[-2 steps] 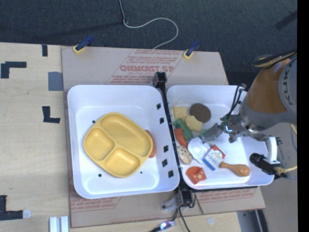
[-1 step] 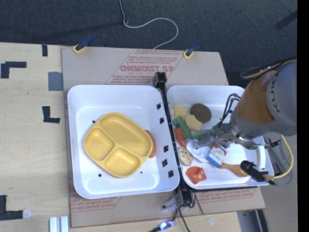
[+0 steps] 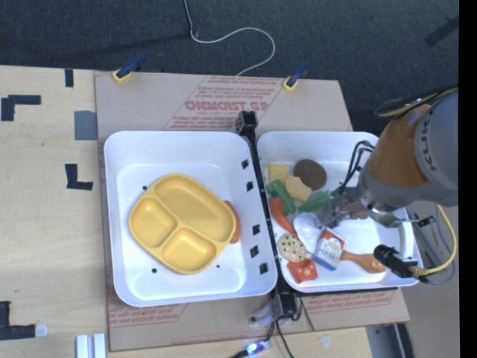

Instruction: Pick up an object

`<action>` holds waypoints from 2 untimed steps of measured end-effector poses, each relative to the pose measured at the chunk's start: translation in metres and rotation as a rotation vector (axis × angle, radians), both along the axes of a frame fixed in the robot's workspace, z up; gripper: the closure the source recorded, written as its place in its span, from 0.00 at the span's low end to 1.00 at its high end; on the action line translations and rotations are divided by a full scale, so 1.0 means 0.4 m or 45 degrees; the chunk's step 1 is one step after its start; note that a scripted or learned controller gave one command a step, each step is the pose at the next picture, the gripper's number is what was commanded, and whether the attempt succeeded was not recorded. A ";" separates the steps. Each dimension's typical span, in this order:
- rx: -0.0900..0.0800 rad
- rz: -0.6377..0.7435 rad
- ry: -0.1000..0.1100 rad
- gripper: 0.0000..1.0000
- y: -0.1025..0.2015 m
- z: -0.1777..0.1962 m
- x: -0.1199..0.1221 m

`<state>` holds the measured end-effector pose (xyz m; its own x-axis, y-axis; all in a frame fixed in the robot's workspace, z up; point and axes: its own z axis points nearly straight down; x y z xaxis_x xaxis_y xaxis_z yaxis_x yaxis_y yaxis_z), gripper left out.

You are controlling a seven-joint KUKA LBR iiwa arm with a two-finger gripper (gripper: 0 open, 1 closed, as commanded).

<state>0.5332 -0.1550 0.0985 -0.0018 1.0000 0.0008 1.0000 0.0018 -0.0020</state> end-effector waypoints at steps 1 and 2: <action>-0.001 0.000 -0.002 1.00 0.010 0.150 -0.007; -0.002 0.000 -0.006 1.00 0.018 0.305 -0.012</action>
<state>0.5282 -0.1476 0.2204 -0.0020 1.0000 -0.0008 1.0000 0.0020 0.0028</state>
